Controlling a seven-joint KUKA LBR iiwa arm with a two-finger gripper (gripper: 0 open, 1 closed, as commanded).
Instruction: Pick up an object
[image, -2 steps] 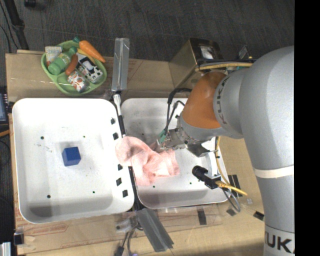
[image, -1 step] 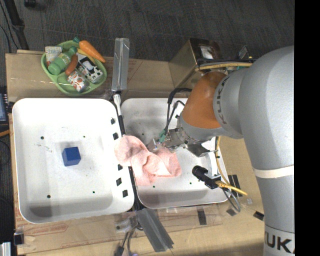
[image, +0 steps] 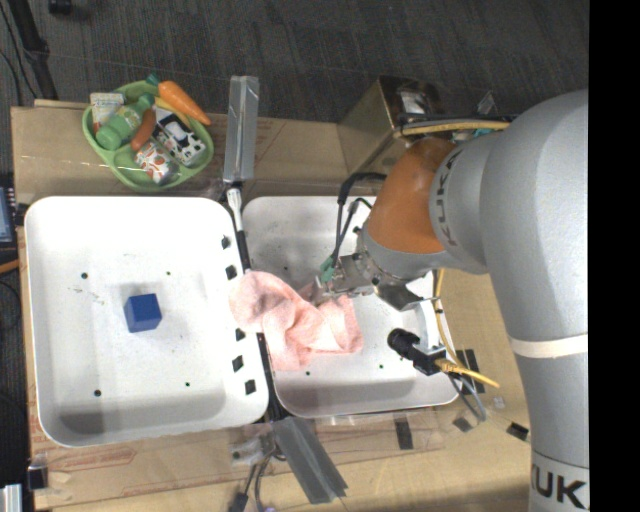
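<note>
The gripper (image: 335, 287) is hanging low in the right bin (image: 290, 225), just at the upper edge of the crumpled pink cloth (image: 300, 322), and the wrist is hiding its grip, so I cannot tell whether it is released or clenched. The cloth is lying against that bin's left wall and spilling over the rim between the 2 bins, while a blue cube (image: 143, 312) is sitting in the left bin (image: 100, 250). A green bowl (image: 105, 158) of toy food is standing on the tabletop (image: 290, 140) behind the left bin.
</note>
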